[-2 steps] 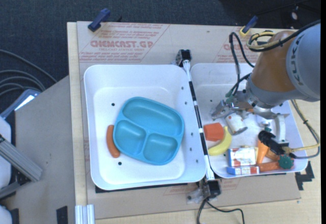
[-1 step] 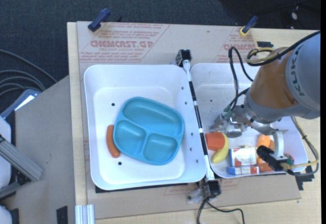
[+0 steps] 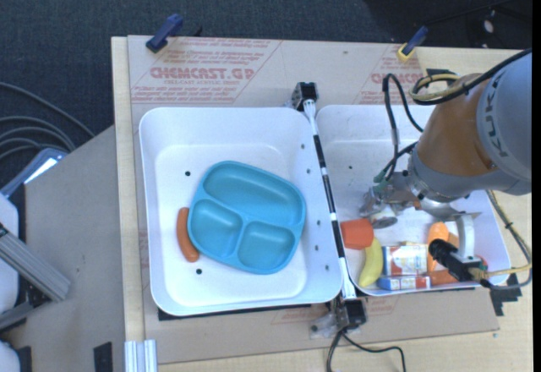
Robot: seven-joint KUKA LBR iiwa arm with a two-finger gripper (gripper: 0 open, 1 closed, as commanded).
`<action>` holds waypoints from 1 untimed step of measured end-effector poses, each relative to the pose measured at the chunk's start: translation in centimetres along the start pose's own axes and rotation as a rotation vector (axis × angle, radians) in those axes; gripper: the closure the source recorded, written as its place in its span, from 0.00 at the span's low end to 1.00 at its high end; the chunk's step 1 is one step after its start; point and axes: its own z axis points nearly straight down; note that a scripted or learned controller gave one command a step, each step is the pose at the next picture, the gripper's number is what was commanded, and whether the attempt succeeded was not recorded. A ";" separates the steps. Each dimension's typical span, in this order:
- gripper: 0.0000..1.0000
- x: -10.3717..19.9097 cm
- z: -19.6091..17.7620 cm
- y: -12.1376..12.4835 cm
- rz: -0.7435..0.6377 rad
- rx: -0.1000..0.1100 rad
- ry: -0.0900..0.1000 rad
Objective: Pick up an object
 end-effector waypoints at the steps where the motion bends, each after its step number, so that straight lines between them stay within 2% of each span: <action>1: 1.00 2.1 -10.6 -2.0 -0.002 0.000 -0.001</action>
